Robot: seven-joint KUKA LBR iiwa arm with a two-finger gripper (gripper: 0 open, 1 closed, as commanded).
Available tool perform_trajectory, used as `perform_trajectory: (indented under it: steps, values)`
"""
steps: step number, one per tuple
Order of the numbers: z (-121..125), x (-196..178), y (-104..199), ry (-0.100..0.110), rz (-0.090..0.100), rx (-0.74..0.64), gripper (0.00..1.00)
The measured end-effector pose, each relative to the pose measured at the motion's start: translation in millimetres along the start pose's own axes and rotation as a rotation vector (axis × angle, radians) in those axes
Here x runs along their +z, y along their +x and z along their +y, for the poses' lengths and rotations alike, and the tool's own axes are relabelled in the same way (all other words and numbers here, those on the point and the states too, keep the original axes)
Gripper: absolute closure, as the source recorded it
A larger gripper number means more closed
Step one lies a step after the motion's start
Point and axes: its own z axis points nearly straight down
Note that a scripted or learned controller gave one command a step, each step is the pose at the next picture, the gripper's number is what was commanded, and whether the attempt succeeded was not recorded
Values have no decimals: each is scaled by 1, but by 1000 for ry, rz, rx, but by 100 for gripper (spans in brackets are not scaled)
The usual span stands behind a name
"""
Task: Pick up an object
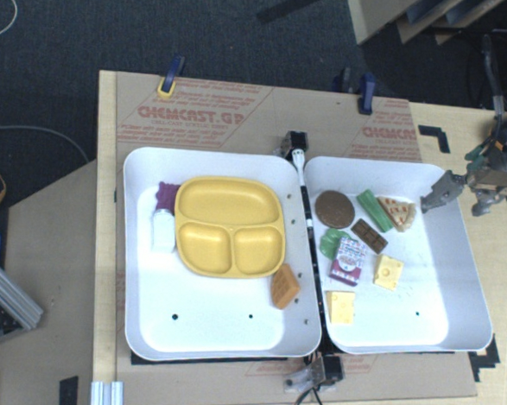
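Camera view, my read left to right: left shallow white bin (142, 311) holds yellow three-compartment plastic tray (230, 226), purple item (166, 196) and white bottle (162, 231) at tray's left edge, tan toast-like block (285, 287) at tray's lower right. Right white bin (456, 281) holds brown round cookie (334, 209), green piece (377, 207), pizza-slice toy (399, 212), yellow cheese cubes (388, 272). Claw (440, 195) above right bin's upper right edge, carrying nothing; finger spread I cannot tell.

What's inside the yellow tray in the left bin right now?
The yellow tray has three compartments, and all three look bare. A purple item and a white item lie against its left rim, partly hidden, and a brown piece sits by its lower right corner.
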Motion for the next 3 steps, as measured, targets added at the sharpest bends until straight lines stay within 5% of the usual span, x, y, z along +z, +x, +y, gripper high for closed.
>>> perform_trajectory:
  steps: [1, 3]
  values:
    - [2, -6, 0, -12, -3, -3, 0]
    - [3, 114, -9, -5, 0, -2, 0]
